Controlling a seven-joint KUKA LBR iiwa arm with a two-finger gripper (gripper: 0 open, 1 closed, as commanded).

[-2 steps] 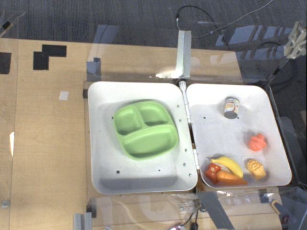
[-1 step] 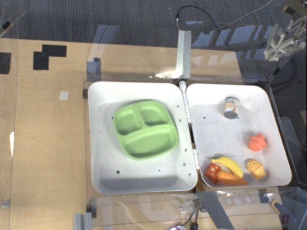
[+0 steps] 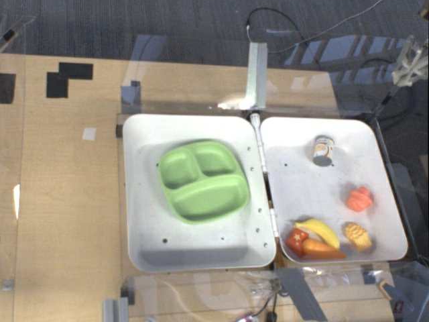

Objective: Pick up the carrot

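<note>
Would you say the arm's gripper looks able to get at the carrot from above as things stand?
Probably yes, but tightly: nothing covers the carrot, yet the banana and a red item touch it, and the bin wall is close.

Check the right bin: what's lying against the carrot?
The carrot lies at the right bin's near edge. The banana rests against its far side, a red piece at its left end. Underneath is hidden.

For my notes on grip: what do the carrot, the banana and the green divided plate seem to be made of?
Carrot: probably moulded plastic, with a smooth, even orange surface; a toy by its look.
Banana: likely the same plastic, uniform yellow with a slight sheen.
Green divided plate: apparently hard plastic, matte to satin, with one flat colour and rounded moulded compartments.
The view is too coarse to be certain.
</note>
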